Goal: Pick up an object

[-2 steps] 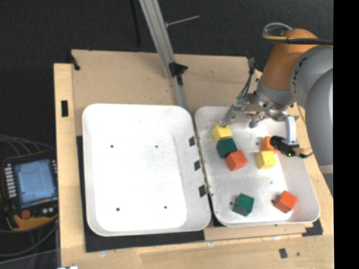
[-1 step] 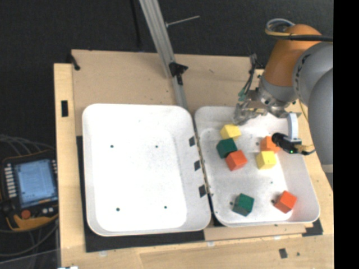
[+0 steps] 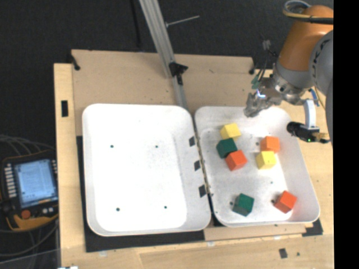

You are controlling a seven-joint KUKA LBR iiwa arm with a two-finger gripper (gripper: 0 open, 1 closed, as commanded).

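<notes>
The tool (image 3: pixel 255 104) hovers at the right bin's (image 3: pixel 300 175) far rim, its state impossible to tell. Nearest it, just inside that rim, lies a yellow cube (image 3: pixel 230 131): likely light, rigid, best pinched across two flat opposite faces.

the handheld screen (image 3: pixel 35 182) seems lit, its text unreadable.

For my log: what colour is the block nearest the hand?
Yellow block, below the hand in the camera view.
</notes>
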